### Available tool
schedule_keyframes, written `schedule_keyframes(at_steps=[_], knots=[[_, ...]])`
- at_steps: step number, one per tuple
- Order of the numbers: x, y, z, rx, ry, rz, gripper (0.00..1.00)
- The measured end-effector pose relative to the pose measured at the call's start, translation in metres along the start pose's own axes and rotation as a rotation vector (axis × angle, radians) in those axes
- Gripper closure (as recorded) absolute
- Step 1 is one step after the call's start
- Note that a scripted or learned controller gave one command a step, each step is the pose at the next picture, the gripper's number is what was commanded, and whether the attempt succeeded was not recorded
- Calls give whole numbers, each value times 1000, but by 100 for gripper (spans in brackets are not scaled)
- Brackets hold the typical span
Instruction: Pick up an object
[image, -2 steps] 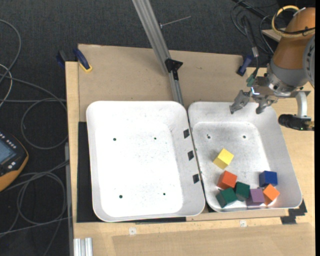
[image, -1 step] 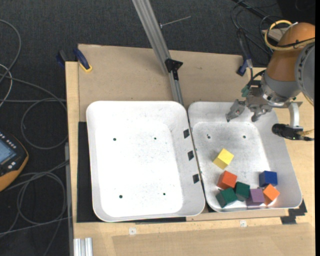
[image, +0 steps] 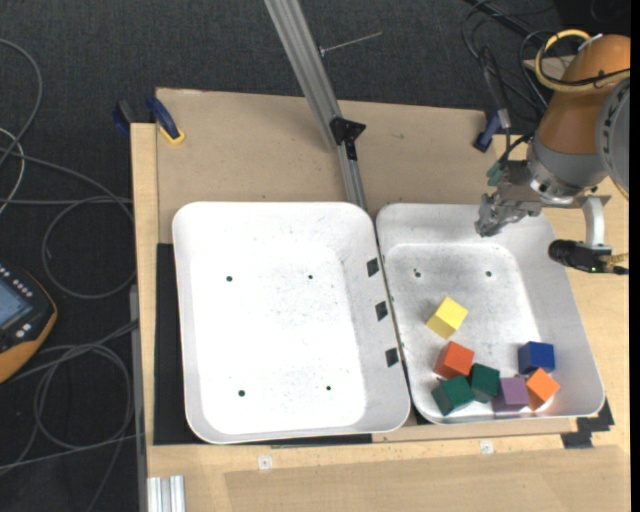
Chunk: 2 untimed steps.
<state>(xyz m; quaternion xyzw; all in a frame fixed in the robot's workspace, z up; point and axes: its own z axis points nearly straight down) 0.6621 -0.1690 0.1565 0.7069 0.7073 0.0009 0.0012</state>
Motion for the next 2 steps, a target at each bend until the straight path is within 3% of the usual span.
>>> schedule_keyframes(at_steps=[2], knots=[[7,-3,-100,-4,-1,-1,100]])
